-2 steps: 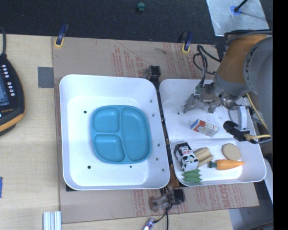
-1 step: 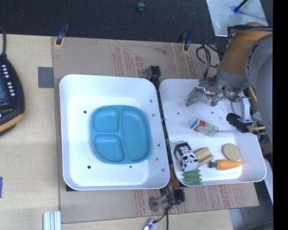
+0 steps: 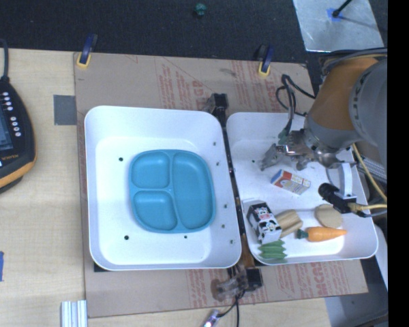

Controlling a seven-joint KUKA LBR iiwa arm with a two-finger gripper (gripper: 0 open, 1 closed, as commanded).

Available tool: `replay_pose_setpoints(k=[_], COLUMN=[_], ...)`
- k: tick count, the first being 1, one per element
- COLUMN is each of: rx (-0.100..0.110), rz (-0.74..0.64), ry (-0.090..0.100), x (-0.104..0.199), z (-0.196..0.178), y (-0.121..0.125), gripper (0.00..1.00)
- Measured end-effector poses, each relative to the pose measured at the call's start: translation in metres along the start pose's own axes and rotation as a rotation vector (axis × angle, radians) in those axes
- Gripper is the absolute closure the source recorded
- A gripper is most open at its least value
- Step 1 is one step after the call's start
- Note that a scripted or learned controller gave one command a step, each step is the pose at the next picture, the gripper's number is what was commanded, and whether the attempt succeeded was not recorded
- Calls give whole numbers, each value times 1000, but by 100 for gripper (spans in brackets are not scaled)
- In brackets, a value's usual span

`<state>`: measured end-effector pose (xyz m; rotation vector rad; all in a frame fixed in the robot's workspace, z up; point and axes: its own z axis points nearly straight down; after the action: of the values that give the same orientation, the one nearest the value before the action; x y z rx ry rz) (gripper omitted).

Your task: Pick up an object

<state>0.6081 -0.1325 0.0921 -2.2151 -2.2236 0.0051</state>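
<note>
My gripper [image 3: 285, 161] hangs over the back half of the right bin [image 3: 245, 131], reached in from the right, and its fingers look spread open with nothing between them. Just below it lies a small red and white carton [image 3: 291, 180]. Along the bin's front lie a black and white patterned box [image 3: 260, 220], a tan cylinder [image 3: 287, 221], a green piece [image 3: 273, 251], an orange carrot [image 3: 322, 234] and a beige lump [image 3: 329, 216].
The left bin [image 3: 105, 135] holds a blue divided plate [image 3: 172, 189]. A teach pendant [image 3: 3, 138] lies on the bench at far left. Clamps [image 3: 86, 50] pin the cardboard sheet at the back. The arm's cables [image 3: 351, 199] trail over the right bin's right side.
</note>
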Motion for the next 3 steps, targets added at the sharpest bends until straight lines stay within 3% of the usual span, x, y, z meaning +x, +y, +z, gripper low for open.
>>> replay_pose_setpoints(k=[1, 2, 3], rx=[0, 2, 2], rz=[0, -2, -2], ry=[0, -1, -1], x=[-8, -8, -8], z=[1, -9, -9], y=[-26, -26, -26], gripper=[0, 100, 0])
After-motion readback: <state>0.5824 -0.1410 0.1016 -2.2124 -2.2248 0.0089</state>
